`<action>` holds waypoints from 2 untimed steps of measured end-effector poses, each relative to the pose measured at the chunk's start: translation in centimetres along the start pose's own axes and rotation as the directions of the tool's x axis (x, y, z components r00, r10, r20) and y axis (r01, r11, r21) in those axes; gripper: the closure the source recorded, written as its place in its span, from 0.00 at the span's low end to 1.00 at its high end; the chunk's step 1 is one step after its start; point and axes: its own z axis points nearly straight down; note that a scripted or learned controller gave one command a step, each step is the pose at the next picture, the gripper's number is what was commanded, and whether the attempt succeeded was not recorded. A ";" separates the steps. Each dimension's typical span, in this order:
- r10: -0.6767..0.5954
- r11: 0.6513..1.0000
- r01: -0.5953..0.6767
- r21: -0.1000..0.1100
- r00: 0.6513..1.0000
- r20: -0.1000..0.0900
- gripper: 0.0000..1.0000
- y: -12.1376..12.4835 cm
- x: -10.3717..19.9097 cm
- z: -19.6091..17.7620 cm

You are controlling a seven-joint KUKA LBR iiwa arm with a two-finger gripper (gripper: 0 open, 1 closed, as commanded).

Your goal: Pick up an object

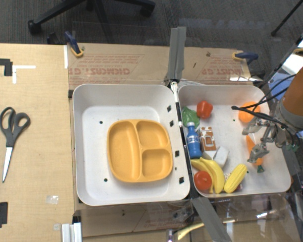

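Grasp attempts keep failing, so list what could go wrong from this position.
1. The hand hangs at the right bin's far edge over a small orange piece; it might scrape the wall.
2. The bananas, corn cob and tomato lie packed together, so a grasp there may nudge the neighbours.

Red block lettering is running across the flat brown cardboard sheet point(141, 67) lying behind the two bins, printed upside down and mirrored from here; it is too broken up for me to be reading any word with certainty.
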 end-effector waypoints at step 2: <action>-0.002 1.000 0.002 0.001 1.000 -0.006 1.00 -0.1 -0.3 1.0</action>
